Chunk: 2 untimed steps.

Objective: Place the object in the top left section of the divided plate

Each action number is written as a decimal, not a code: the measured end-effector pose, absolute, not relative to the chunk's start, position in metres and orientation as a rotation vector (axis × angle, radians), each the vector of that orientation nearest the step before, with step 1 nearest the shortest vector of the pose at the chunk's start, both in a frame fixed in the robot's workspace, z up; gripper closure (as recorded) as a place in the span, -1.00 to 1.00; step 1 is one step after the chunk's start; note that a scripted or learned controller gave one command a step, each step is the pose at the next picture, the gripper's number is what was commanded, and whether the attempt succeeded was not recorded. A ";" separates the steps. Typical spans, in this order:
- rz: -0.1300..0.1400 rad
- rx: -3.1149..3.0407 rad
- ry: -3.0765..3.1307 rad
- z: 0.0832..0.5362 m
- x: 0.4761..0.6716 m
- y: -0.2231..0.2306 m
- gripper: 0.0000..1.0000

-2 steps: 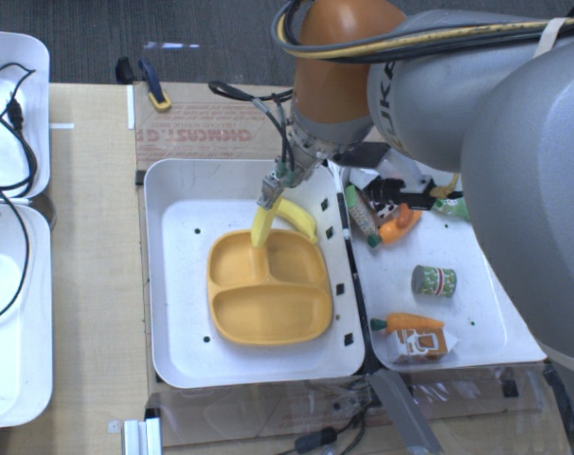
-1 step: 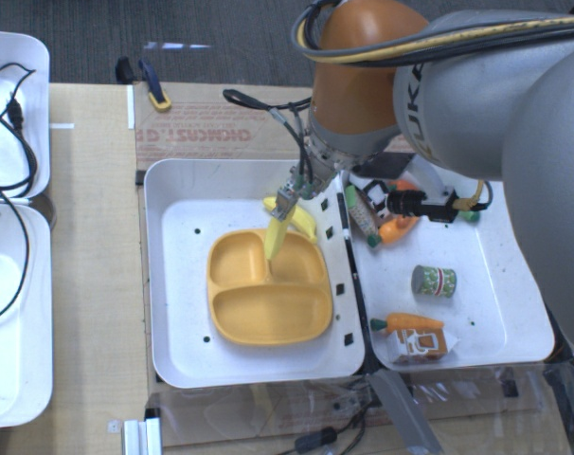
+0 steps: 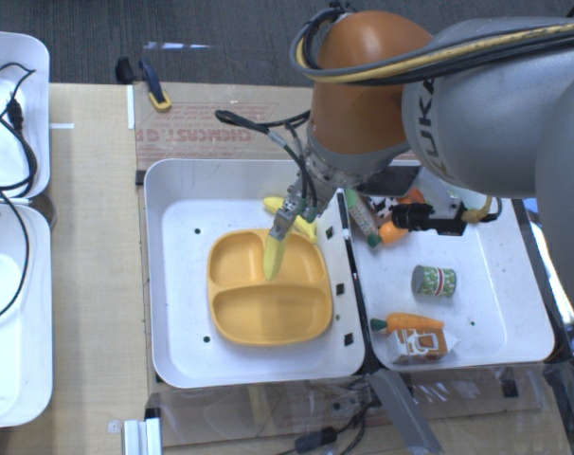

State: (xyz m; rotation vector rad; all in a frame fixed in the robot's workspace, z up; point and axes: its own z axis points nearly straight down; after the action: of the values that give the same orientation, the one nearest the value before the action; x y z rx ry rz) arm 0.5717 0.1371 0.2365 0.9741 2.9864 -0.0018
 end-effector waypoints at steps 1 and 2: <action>-0.002 0.677 3.068 0.237 0.538 0.194 1.00; -0.002 0.514 3.100 0.227 0.486 0.228 1.00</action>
State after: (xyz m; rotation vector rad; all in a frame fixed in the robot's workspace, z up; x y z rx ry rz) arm 0.4857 0.2284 0.2270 0.5142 3.0998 -0.0019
